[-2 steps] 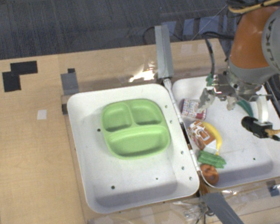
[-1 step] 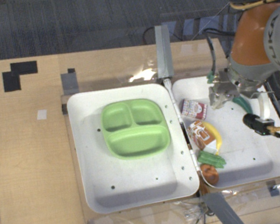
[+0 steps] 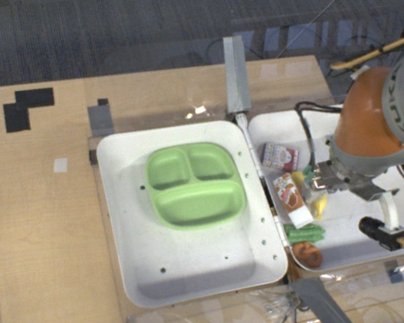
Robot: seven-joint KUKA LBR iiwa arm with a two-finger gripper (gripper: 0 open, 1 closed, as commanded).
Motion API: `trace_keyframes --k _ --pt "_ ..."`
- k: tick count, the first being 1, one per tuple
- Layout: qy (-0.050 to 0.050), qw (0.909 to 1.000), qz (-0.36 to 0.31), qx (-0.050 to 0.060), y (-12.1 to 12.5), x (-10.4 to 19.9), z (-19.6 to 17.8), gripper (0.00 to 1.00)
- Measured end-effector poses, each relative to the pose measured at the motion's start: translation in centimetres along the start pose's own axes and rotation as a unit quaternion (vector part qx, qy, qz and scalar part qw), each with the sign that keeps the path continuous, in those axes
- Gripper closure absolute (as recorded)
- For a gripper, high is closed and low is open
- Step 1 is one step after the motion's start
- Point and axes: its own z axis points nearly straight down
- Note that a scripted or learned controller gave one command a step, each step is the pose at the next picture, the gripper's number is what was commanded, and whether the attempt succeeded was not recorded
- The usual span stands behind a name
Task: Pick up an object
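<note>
The right bin (image 3: 367, 241) holds several small items along its left side. A red and white packet (image 3: 279, 156) lies farthest back. In front of it sit a picture-printed packet (image 3: 288, 192), a white block (image 3: 300, 217) and a yellow piece (image 3: 319, 205). A green object (image 3: 307, 233) and a brown-red object (image 3: 309, 255) lie at the front left corner. My gripper (image 3: 322, 179) hangs low over the bin, just right of the printed packet and above the yellow piece. The wrist hides its tips.
The left bin (image 3: 140, 273) bears a green divided plate (image 3: 193, 184). A metal divider post (image 3: 235, 76) stands between the bins at the back. The grey arm with its orange band (image 3: 365, 123) covers the right bin's back right. A black cable fitting (image 3: 379, 234) hangs over the bin's front right.
</note>
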Motion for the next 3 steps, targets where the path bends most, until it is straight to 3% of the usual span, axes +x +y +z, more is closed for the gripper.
trace_keyframes --k 1,2,3 --pt "0.0 0.9997 0.024 0.001 5.1 4.0 -10.2 1.0" --pt "0.0 0.9997 0.023 0.001 5.1 4.0 -10.1 0.0" --pt "0.001 0.9969 -0.079 0.002 4.0 -0.5 0.4 0.0"
